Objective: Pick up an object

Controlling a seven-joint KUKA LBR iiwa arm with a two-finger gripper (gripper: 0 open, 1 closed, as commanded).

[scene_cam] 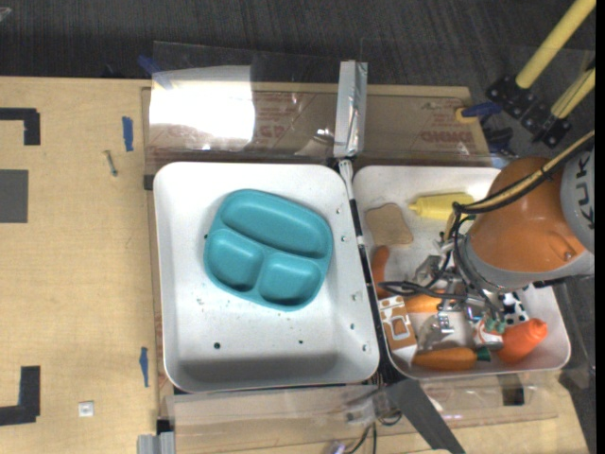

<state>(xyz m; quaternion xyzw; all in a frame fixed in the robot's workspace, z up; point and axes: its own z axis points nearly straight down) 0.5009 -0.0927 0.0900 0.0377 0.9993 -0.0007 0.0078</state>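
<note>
Where glossy white bin lies, smooth teal three-compartment plate.

Arm: grey casing with a partial dark letter marking, broad glossy orange band above the wrist. Black cable runs across the band. Gripper: metallic, with thin exposed wires.

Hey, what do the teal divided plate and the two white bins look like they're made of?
The teal plate looks like moulded plastic with a smooth satin finish: uniform colour, rounded compartment edges, soft sheen. The left bin and right bin look like thin glossy plastic, with rounded corners, though painted metal can't be excluded.
</note>
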